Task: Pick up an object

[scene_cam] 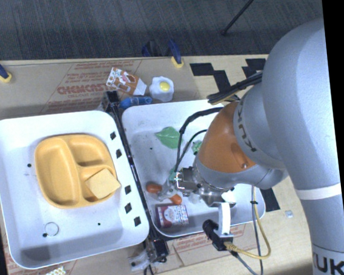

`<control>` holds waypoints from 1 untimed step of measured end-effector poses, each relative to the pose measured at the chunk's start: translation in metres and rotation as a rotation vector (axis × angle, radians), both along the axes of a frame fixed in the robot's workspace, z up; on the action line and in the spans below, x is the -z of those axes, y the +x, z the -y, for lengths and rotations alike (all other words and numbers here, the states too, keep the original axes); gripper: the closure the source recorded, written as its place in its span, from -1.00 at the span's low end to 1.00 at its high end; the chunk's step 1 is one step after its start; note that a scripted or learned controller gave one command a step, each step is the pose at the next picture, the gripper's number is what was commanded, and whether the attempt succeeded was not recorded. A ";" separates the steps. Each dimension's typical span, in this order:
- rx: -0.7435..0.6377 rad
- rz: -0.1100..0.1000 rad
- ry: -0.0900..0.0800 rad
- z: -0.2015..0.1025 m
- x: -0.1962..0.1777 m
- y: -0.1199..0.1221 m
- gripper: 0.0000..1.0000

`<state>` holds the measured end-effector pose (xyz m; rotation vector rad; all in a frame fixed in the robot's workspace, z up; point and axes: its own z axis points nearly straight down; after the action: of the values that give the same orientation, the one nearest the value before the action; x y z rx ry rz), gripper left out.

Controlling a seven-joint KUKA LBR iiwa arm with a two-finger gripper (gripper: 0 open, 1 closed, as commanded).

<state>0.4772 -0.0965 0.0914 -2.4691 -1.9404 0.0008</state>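
Gripper (178, 185) sits low in the right bin (139, 125), jaw state indeterminable, orange piece (154, 188) just beside, red packet (172, 215) below; nothing visibly lifted, pick outstanding.

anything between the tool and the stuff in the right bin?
Nothing visible. The tool sits low in the right bin, with an orange piece beside it and the dark red packet just below. The green item lies apart, further up.

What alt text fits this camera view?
A grey arm reaches from the right over the right bin, its end effector low near a small red packet. The left bin holds a yellow divided tray.
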 end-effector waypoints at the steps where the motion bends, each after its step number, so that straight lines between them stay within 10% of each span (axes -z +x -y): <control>1: -0.003 -0.001 0.000 0.000 -0.010 0.000 1.00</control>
<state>0.4775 -0.0964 0.1010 -2.4655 -1.9443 0.0014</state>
